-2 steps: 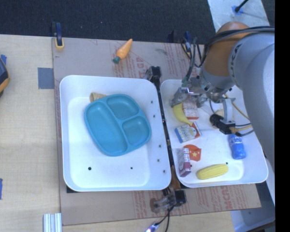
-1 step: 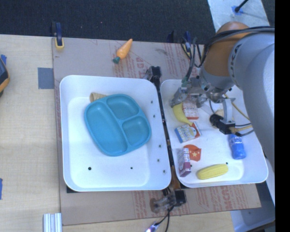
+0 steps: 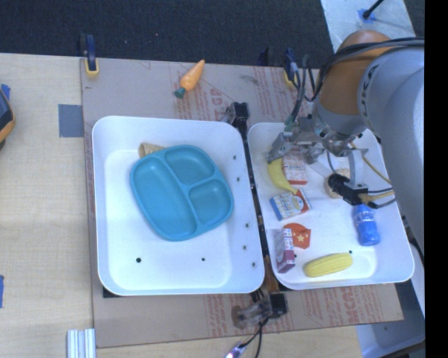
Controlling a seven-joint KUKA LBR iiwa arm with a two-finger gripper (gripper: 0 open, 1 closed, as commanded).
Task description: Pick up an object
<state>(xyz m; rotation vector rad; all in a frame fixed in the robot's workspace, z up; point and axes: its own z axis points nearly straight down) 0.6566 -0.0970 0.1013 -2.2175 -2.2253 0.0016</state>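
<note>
My gripper [image 3: 296,148] is low over the far left part of the right bin [image 3: 392,274], reaching in from the right. Just in front of it lie a yellow banana [image 3: 278,177] and a white and red packet [image 3: 296,173]; whether it touches them I cannot tell. Further forward in the same bin are a blue and orange packet [image 3: 290,203], a red packet [image 3: 300,237], a small dark can [image 3: 285,250], a yellow corn cob [image 3: 328,265] and a blue bottle [image 3: 366,225]. A tan round thing [image 3: 334,186] sits partly under a black cable.
The left bin [image 3: 112,267] holds a blue divided plate [image 3: 181,191] with a tan cone [image 3: 151,149] at its far edge. An orange carrot [image 3: 191,76] lies on the cardboard behind the bins. The arm's grey body covers the right bin's far right corner.
</note>
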